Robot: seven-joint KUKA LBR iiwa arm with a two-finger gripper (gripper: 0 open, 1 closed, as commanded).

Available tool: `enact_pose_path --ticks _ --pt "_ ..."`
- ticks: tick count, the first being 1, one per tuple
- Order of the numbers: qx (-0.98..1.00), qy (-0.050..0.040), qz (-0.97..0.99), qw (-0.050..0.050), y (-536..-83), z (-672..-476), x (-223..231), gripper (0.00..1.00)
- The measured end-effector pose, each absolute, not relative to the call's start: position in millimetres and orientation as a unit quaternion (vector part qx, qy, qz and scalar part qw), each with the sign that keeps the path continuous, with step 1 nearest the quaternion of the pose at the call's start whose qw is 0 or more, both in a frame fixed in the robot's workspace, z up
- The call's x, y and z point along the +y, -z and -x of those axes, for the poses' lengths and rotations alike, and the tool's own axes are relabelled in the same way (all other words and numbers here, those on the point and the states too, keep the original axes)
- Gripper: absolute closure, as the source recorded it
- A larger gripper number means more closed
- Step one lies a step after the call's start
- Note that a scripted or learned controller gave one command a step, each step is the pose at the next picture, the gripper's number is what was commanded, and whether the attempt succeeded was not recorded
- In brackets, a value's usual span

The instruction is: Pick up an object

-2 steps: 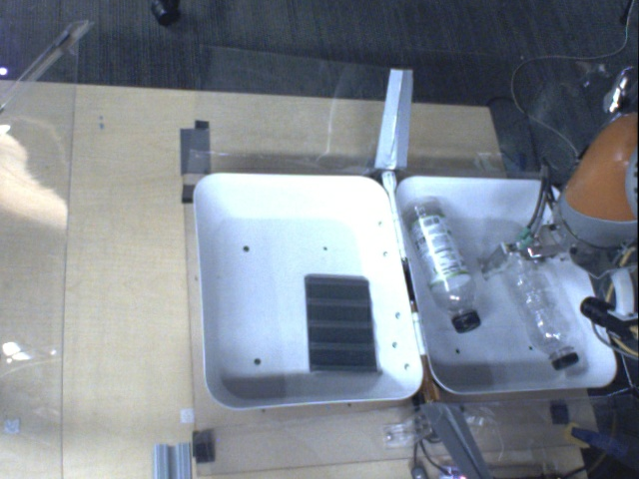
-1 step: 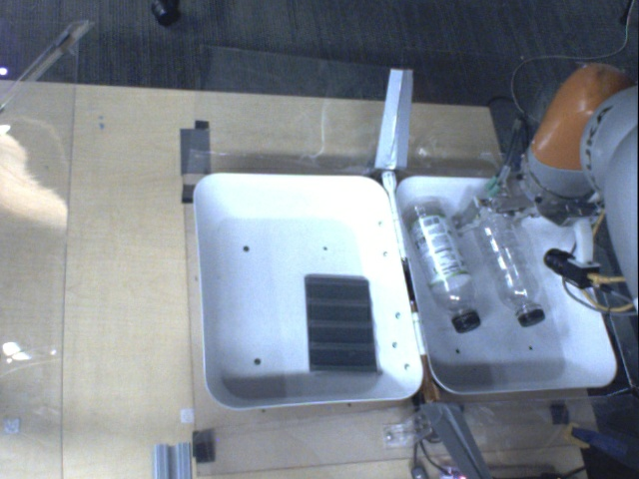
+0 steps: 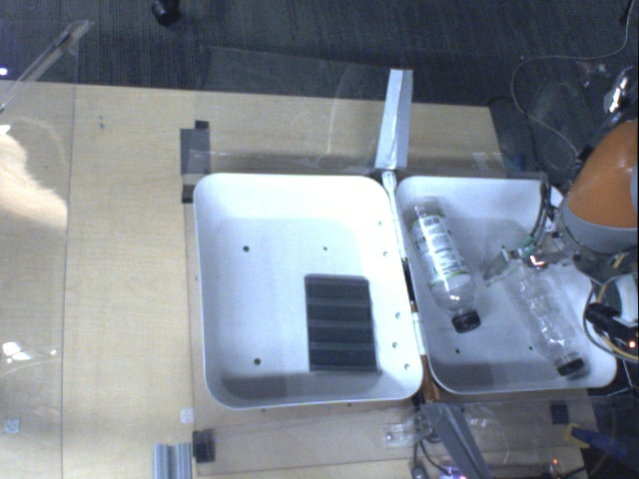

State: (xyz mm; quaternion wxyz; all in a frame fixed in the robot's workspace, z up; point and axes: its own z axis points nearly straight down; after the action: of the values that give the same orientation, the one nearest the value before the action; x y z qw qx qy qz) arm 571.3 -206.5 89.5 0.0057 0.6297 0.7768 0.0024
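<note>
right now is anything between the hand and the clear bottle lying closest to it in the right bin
Nothing visible does. The hand hangs just above the upper end of the nearer clear bottle in the right bin. The other bottle lies off to that view's left, apart from it, not in the path.

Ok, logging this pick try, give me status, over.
Gripper low in right bin, between two clear bottles. Nothing seen held. Dark ridged block in left bin.
</note>
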Motion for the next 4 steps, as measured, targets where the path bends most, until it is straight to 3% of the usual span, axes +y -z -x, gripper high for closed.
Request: enact_pose_path --ticks 1,2,3,4 --pt "0.814 -0.0039 -0.581 0.007 -90 -542.3 -204 0.0" --pt "0.75 -0.0024 -0.661 0.004 -87 -614.6 -204 0.0" --pt "0.761 0.001 -0.649 -0.003 -89 -669.1 -205 0.0" --pt "0.813 -0.0023 -0.582 0.004 -88 -631.2 -198 0.0"
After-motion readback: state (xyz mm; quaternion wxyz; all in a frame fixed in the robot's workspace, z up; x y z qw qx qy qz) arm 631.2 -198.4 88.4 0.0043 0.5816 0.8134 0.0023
